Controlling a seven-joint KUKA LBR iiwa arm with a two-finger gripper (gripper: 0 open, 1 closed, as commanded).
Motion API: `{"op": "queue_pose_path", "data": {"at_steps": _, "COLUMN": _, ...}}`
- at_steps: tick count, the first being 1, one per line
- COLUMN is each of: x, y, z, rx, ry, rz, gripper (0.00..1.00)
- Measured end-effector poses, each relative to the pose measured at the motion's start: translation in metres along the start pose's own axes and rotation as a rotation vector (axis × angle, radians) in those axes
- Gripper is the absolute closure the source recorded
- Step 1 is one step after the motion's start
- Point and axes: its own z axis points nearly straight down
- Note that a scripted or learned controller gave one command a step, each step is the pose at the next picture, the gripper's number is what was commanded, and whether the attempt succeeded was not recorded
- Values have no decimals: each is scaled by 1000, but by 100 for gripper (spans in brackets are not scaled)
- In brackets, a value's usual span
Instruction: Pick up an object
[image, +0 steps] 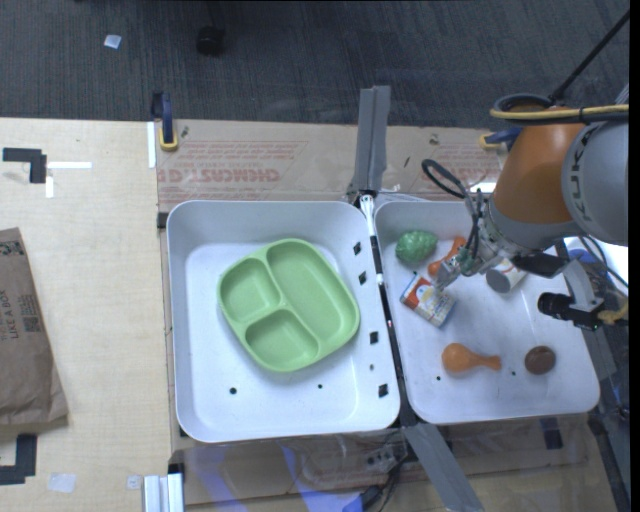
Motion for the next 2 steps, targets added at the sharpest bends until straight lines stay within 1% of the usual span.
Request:
{"op": "queue_pose_path", "data": {"at_steps": 1, "x": 0, "y": 0, "z": 0, "rx": 0, "ry": 0, "rz": 0, "gripper": 0}}
{"op": "queue_pose_path", "data": {"at_steps": 2, "x": 29, "y": -37, "z": 22, "rx": 9, "ry": 3, "rz": 150, "gripper": 0}}
